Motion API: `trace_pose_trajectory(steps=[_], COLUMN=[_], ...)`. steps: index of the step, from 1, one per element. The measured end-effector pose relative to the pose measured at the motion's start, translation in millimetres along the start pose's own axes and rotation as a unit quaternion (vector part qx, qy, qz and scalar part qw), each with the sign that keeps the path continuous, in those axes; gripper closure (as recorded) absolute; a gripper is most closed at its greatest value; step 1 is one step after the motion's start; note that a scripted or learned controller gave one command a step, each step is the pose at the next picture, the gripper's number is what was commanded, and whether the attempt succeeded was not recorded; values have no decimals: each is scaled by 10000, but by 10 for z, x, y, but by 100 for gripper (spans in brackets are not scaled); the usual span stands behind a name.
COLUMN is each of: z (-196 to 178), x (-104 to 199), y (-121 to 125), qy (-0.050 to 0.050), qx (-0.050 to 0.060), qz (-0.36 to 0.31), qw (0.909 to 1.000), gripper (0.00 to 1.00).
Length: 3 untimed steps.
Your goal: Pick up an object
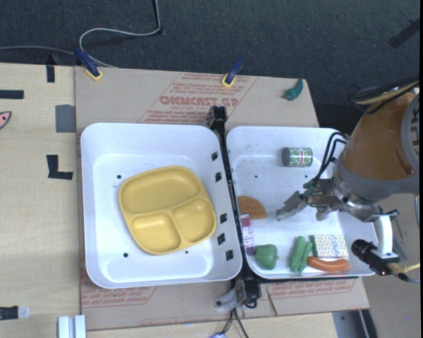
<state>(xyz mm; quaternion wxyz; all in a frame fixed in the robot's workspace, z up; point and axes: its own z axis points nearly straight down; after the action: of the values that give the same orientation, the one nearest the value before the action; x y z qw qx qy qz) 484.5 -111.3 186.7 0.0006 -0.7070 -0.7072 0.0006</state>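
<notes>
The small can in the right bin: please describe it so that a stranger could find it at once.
Look at the right bin, the one of the two white bins that the arm reaches into. Near its far wall lies the small can, on its side, apart from the other items. Unlike the toy foods crowded at the near edge, it is a grey cylinder with a green label.

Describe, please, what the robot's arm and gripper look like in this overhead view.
The arm is bulky and rounded, with a broad orange band above a grey wrist section. A black cable loops along its left side. The gripper is dark grey metal with two slim fingers. A white bracket with a black fitting sits below the wrist.
</notes>
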Motion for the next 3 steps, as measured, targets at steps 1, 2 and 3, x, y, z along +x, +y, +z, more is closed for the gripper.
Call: trace_pose_trajectory(steps=[1,2,3], z=[779,686,686], x=[-438,-429,-428], y=[-18,-15,-16], qy=[6,15,17], qx=[10,12,13], qz=[4,0,1], qw=[10000,10000,10000], gripper=[0,100,0])
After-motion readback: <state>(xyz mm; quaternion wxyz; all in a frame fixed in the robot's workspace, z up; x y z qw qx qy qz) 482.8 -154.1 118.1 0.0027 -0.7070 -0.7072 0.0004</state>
